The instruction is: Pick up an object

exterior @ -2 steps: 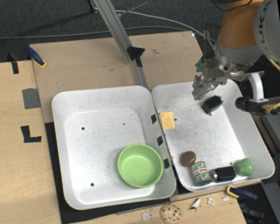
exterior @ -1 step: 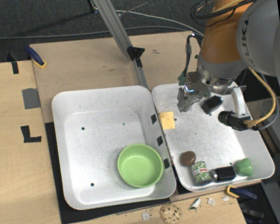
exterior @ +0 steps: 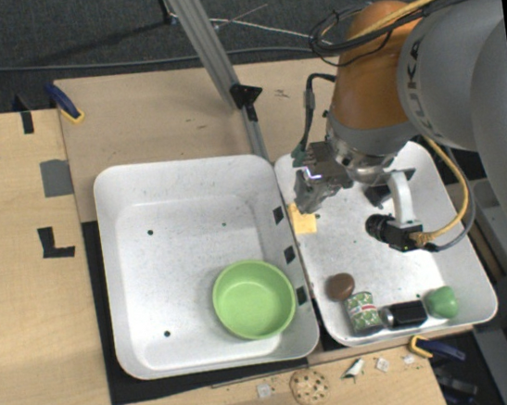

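My gripper [exterior: 306, 206] hangs over the left edge of the right bin [exterior: 460, 243], close to the divide between the two bins. A small yellow block [exterior: 305, 224] sits between the fingertips, and the fingers are shut on it. The block looks lifted off the bin floor and overlaps the rim between the bins. At the front of the right bin lie a brown round piece [exterior: 341, 285], a small green-labelled can [exterior: 361, 311], a black object [exterior: 403, 314] and a green object [exterior: 442, 301].
A green bowl [exterior: 253, 300] rests at the front right of the left bin [exterior: 149, 258]. A grey pole [exterior: 214, 53] slants down to the back of the divide. Small scraps and a round cookie-like piece [exterior: 307, 387] lie on the bench in front.
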`<state>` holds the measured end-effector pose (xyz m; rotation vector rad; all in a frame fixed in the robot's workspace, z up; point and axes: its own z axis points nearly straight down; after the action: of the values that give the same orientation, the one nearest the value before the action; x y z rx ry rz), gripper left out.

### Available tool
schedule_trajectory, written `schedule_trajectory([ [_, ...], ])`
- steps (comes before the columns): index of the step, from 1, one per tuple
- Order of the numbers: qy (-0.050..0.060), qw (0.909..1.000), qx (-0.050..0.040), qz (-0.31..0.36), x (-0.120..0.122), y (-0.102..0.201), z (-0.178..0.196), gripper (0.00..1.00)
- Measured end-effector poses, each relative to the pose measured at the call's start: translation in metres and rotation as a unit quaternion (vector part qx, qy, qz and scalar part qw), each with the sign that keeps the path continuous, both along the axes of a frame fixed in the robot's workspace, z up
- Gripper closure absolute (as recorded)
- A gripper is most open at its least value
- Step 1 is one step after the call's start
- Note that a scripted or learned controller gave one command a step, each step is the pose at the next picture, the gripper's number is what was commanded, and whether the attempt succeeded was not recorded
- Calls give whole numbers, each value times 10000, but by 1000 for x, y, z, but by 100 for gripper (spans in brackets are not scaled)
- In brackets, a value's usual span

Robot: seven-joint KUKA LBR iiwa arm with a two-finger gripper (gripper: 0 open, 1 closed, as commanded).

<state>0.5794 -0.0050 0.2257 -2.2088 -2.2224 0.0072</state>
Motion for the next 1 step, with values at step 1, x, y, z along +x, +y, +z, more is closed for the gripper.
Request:
schedule_trajectory([
  [1, 9, 10000, -3, 2, -27, 48, -12, 100],
])
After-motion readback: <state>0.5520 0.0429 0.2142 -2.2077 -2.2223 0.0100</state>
